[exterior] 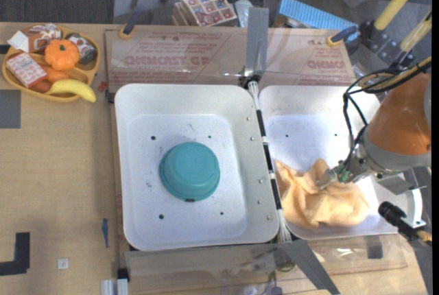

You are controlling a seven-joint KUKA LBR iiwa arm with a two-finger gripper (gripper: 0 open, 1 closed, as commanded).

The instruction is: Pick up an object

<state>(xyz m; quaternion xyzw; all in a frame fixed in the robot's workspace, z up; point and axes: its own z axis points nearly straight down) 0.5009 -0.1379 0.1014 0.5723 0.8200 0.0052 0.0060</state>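
Counter (pixel 62 170) carries two white bins side by side. Left bin (pixel 137 115) holds a teal bowl (pixel 190 171), upside down near the middle, well apart from the arm. Right bin (pixel 302 129) holds a crumpled orange cloth (pixel 312 201), bunched in the near corner against the divider wall. A yellow tray (pixel 14 77) of toy food sits at the counter's far left, out of play.

Arm (pixel 401 129) reaches in from the right, wrist low over the right bin. Claw (pixel 337 175) sits at the cloth's upper right edge, touching or just above a raised fold. Cannot tell whether it's wide or narrow, tips are too small and partly buried in fabric. No cloth visibly lifted.

Likely target: the cloth. For a good grab, go for the tallest ridge, push down into the fabric before closing, then lift straight up, clear of the bin wall. Thin pinch on a loose edge risks slipping out.
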